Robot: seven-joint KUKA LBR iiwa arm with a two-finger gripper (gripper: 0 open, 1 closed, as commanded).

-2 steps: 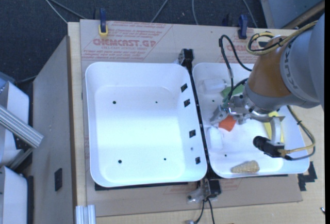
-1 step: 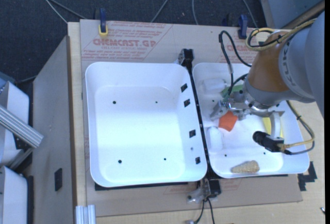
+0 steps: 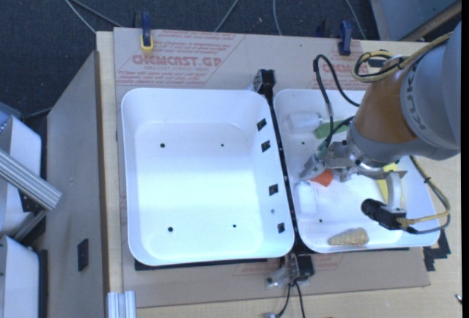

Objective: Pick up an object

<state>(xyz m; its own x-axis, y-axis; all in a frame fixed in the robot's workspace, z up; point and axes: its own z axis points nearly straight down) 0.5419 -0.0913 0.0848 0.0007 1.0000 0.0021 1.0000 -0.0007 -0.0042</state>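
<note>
Now the grey arm with an orange band (image 3: 388, 115) comes in from the right side of the frame and bends down over the right shallow white plastic bin (image 3: 344, 210). Its two-finger gripper (image 3: 319, 166) is low inside this bin, in the left half, near the wall that stands against the neighbour bin. I cannot tell whether the gripper is released or clenched, because its metal parts run together under the wrist.

A small orange-red piece (image 3: 320, 179) lies just below the gripper in the frame, very close to its tip. I cannot tell if the two touch, or if the piece is grasped. A small green piece (image 3: 322, 131) is just above the gripper, toward the upper part of the same bin, and the wrist partly hides it. A tan rounded lump (image 3: 348, 237) rests on the floor near the lower edge of this bin, well apart from the gripper. A pale see-through thing (image 3: 299, 121) sits in the upper left corner of the bin; it is too faint to name.

The left shallow white plastic bin (image 3: 198, 192) fills the middle of the frame and has a few black dots on its floor. Both bins stand on a brown board with red lettering (image 3: 183, 56), and two blue clamps (image 3: 146, 34) hold the upper edge of the board.
</note>
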